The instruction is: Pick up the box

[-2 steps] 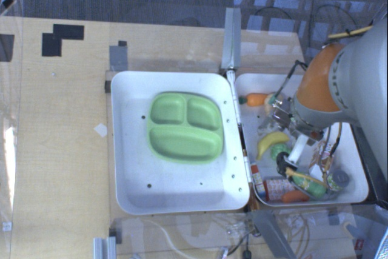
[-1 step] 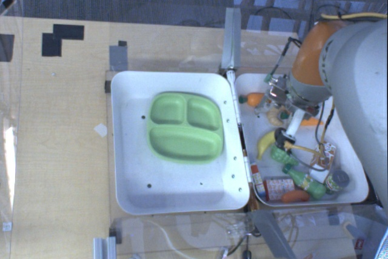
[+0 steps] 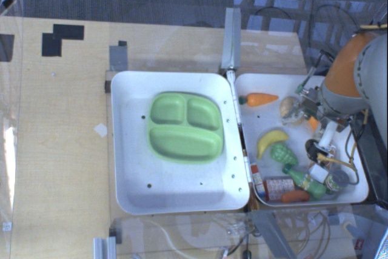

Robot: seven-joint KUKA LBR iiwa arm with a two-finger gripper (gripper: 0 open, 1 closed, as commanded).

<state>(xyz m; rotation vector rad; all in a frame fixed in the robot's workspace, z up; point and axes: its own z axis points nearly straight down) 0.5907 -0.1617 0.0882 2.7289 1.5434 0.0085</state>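
The box (image 3: 278,187), small with a red and white label, lies flat near the front edge of the right bin (image 3: 361,190). My gripper (image 3: 301,106) hangs over the back half of that bin, well behind the box, with the grey wrist and orange band to its right. A pale beige rounded item (image 3: 287,107) sits just left of the gripper, very close to it. Whether they touch is unclear.
The right bin also holds a carrot (image 3: 260,99), a banana (image 3: 270,141), a green lumpy toy (image 3: 282,154), a green bottle (image 3: 305,182), a red item (image 3: 295,196) and a can (image 3: 337,180). A green divided plate (image 3: 184,127) lies in the left bin (image 3: 130,185).
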